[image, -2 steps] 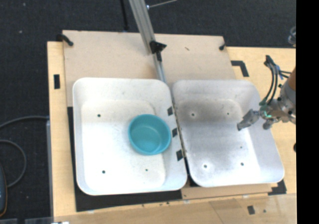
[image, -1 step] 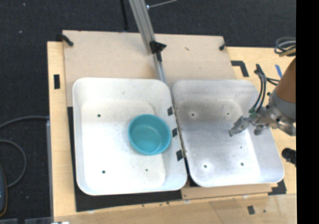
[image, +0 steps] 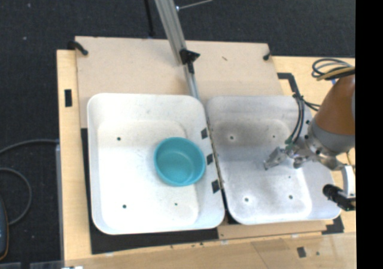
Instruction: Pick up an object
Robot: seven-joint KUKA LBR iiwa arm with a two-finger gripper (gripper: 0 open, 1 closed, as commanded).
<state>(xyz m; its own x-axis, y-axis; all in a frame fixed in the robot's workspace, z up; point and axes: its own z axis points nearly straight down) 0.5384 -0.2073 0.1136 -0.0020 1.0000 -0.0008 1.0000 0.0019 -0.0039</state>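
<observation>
Teal and plastic by the look of it, the small round bowl (image: pixel 178 161) is the only loose thing here, so it must be the object to pick. It sits upright, mouth up, in the shallow white bin (image: pixel 119 205) farther from the arm. It lies toward the side of that bin's floor nearest the seam between the two bins.

I'd judge it light, stiff and rather slick. It should not break, but it could well skid or tip if it is pushed from one side. The best place to hold it looks like the rim, with one finger inside the wall and one outside. The body seems too wide to span.

Across the seam from the bowl, the second white bin (image: pixel 257 205) has the two-finger gripper (image: pixel 276 160) low over its floor, well apart from the bowl. It holds nothing that I can see, and I cannot tell whether it is open or closed. The grey arm with its orange band (image: pixel 338 103) rises behind it.

Beyond the bowl lies a bare brown board (image: pixel 131 64). A slanted aluminium rail (image: pixel 170 17) climbs away over it.
</observation>
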